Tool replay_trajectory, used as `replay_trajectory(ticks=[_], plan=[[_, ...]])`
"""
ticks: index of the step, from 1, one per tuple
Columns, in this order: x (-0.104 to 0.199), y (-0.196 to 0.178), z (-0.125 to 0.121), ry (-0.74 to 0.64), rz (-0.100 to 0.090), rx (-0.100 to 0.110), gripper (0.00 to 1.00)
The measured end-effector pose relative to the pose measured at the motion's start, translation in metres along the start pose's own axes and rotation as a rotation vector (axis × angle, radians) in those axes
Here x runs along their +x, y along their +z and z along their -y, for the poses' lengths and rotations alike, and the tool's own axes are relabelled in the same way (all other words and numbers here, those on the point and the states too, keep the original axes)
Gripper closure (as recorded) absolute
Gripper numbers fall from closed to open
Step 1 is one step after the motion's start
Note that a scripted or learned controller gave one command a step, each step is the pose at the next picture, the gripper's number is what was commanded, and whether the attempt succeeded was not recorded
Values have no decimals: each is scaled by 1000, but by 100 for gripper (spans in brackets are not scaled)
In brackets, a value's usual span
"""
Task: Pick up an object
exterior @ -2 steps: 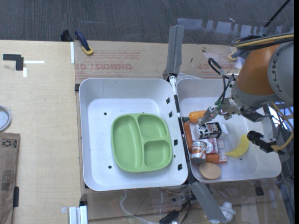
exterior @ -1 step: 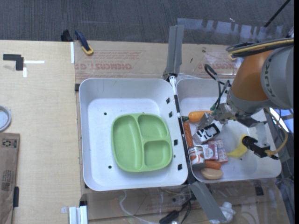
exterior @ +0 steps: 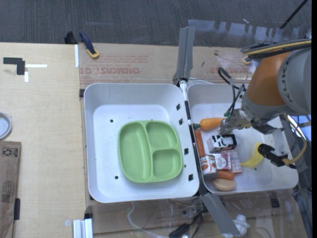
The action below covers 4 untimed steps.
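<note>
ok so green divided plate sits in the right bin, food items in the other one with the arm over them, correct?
Not quite. The camera view shows the green plate in the left bin. The food items, such as the carrot, lie in the right bin, with the arm over them.

Divided plate (exterior: pixel 150 151) in left bin (exterior: pixel 99 133); food items (exterior: pixel 220 165) in right bin (exterior: pixel 277 180)

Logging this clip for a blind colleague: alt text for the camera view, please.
The arm's gripper hangs over toy food piled in the right bin: a carrot, a banana and small packets. The left bin holds a green divided plate.
</note>
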State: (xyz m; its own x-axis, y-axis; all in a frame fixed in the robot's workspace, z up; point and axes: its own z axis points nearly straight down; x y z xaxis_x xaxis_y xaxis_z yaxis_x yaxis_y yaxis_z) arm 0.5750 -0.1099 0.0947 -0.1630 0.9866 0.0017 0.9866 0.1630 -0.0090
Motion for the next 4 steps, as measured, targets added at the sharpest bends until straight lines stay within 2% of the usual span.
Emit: replay_trajectory(ticks=[1, 2, 3, 4], plan=[[69, -98, -36, 126, 3, -4, 100], [69, -98, -36, 126, 3, -3, 0], [18, -66, 16, 4, 1, 0, 0], [9, 6, 4, 13, 1, -4, 0]])
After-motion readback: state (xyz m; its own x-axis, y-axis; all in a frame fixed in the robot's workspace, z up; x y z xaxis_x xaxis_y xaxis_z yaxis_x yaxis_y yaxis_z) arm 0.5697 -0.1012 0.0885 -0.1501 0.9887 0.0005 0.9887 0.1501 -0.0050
